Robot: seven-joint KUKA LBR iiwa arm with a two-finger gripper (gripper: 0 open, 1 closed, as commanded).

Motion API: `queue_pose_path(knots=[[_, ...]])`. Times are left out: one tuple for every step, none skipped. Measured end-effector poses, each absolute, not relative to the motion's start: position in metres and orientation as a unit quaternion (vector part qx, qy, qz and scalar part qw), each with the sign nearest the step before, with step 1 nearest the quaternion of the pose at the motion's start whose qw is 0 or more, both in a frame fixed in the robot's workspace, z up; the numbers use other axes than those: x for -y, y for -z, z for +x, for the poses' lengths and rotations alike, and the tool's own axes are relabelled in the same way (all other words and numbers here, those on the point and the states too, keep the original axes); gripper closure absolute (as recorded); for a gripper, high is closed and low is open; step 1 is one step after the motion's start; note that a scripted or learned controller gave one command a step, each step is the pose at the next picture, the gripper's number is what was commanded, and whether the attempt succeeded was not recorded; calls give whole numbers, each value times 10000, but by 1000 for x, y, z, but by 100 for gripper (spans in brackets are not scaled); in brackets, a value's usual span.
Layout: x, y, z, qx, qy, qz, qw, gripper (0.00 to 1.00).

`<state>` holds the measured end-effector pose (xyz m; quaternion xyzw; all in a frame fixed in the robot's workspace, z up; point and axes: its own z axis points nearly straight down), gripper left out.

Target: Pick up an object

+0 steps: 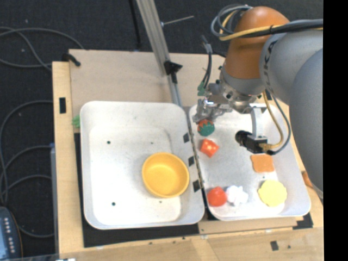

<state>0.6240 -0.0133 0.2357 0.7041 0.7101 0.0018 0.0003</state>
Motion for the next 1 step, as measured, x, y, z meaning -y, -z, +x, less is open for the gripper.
queue_pose_path(knots=[[-46,-230,640,-7100,-10,7042,1,100]])
